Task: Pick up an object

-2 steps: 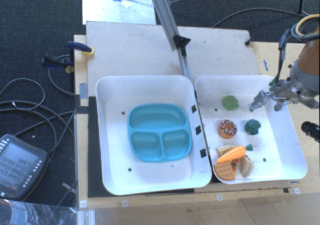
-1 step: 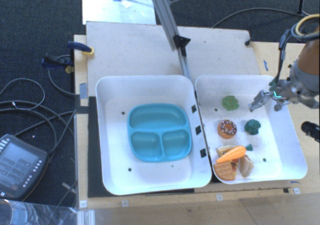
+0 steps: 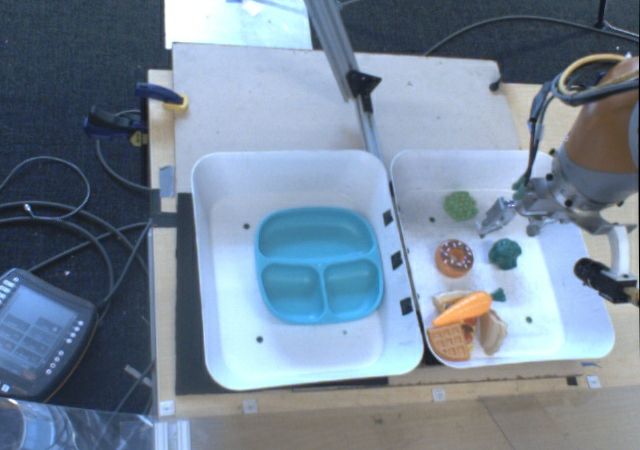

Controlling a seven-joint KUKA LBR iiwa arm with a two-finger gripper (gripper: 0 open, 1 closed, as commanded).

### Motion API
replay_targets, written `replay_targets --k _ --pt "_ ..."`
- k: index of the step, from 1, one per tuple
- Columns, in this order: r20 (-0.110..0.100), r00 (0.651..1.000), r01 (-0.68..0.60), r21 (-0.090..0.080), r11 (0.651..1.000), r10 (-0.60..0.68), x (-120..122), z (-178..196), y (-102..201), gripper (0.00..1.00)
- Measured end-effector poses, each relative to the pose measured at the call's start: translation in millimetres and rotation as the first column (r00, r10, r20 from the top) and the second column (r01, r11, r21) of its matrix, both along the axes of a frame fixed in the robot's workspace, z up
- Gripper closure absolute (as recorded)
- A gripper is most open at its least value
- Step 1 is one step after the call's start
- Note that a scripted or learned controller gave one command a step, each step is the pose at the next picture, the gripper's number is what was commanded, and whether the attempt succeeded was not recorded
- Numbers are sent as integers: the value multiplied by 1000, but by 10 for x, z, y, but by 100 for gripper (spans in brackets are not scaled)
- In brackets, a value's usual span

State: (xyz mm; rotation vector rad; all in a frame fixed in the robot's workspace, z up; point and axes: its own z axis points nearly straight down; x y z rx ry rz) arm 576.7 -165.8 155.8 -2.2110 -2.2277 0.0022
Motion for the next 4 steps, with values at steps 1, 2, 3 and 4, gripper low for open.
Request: replay_targets --k 1,2,3,4 --pt "0 1000 5 -1 1000 -5 81 -501 -51 0" --pt "4 1000 6 -2 1000 -6 89 -651 -53 0" --pt "7 1000 6 -2 1000 -6 99 -534 -53 100" --pt "12 1000 1 -3 1000 -1 134 117 -52 100"
